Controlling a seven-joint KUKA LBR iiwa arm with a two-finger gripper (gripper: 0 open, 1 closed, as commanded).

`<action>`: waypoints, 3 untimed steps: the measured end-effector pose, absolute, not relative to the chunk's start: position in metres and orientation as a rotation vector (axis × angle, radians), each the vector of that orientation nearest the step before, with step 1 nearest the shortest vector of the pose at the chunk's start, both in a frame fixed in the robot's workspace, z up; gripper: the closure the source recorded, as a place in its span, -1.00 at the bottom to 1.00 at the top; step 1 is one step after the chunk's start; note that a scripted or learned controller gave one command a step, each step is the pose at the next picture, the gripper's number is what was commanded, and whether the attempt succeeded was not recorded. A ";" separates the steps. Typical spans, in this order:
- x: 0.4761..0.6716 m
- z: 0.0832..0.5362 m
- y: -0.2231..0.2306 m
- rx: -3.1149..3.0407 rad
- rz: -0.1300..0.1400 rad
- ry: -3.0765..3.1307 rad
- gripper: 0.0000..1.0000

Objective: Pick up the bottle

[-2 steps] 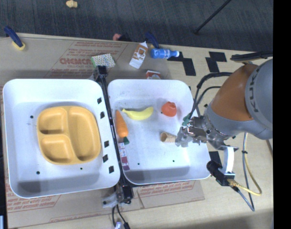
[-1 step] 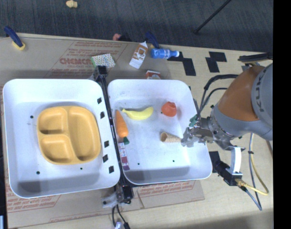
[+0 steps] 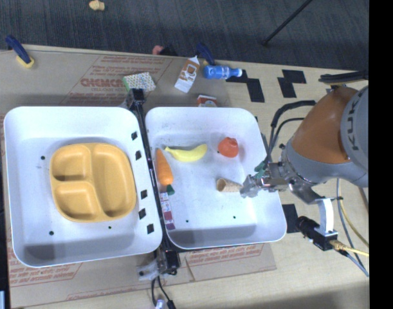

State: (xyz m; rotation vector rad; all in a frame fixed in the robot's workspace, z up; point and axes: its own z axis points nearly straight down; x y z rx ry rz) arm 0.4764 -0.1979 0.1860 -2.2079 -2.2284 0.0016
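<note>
yellow tray [image 3: 93, 180], carrot [image 3: 164, 167], banana [image 3: 188, 152]

hand [image 3: 251, 187] in right bin [image 3: 209, 227] | beside cone [image 3: 227, 185] | bottle [image 3: 220, 73] on bench outside

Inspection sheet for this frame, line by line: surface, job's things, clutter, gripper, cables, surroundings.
Surface: bench with left bin and right bin.
Job's things: blue bottle lying on the bench beyond the right bin.
Clutter: banana, carrot, red toy, cone in right bin; yellow tray in left.
Gripper: gripper low over right bin beside the cone.
Cables: black cables by the arm.
Surroundings: dark floor.
</note>
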 end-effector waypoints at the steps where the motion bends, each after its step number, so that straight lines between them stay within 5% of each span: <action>1: 0.476 0.182 -0.197 -1.788 0.001 -2.577 1.00; 2: 0.476 0.221 -0.211 -2.232 0.002 -2.209 1.00; 3: 0.476 0.207 -0.209 -2.508 0.003 -1.883 1.00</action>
